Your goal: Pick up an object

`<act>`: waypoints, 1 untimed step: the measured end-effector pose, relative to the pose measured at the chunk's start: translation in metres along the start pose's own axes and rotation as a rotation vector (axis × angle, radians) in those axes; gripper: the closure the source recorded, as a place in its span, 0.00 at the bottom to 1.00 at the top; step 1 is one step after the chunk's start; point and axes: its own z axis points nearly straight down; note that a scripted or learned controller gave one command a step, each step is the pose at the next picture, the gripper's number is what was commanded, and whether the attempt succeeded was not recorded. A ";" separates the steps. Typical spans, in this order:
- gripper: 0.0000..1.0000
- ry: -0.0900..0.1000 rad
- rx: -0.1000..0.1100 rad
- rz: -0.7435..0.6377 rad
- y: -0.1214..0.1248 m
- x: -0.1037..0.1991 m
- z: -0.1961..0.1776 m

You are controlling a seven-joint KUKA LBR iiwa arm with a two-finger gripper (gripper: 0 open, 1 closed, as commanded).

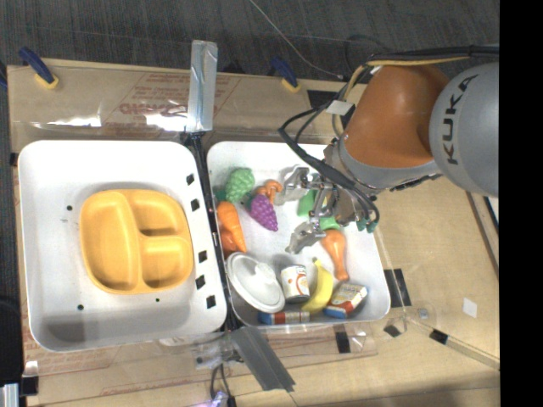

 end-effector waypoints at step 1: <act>0.00 0.000 0.000 0.190 -0.034 -0.050 0.124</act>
